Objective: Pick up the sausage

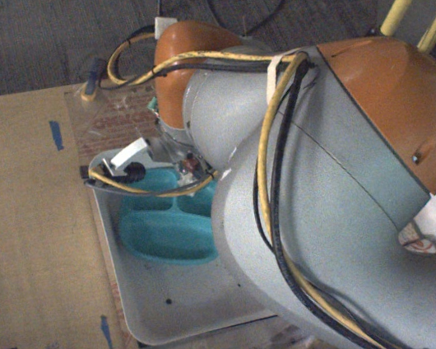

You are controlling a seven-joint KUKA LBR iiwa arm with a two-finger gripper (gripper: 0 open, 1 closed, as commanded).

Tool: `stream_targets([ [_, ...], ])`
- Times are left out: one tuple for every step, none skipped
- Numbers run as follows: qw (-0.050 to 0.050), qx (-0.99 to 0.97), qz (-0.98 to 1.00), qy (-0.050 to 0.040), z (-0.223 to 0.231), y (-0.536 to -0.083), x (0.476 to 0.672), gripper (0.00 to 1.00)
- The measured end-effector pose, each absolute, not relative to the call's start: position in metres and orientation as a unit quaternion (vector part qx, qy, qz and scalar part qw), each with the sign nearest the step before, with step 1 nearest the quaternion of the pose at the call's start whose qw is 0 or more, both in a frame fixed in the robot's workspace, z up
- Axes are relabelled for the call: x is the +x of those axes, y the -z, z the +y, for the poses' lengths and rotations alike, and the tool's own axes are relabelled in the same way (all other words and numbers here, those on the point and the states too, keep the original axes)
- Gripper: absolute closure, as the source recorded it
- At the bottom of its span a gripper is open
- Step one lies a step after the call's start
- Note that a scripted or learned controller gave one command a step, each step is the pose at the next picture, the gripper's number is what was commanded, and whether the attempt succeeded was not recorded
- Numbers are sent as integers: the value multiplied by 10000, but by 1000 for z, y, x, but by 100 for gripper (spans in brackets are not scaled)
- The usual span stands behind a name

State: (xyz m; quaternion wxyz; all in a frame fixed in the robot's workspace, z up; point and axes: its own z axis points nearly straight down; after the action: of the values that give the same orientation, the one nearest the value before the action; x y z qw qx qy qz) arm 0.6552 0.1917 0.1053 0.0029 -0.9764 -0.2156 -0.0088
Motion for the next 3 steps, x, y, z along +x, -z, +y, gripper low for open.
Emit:
stream_targets([
  [4,-9766,-2149,6,188,-96,651,0],
  [-144,-9127,-4081,108,209,-97,607,0],
  [64,-9572,-2892,39,174,-97,653,0],
])
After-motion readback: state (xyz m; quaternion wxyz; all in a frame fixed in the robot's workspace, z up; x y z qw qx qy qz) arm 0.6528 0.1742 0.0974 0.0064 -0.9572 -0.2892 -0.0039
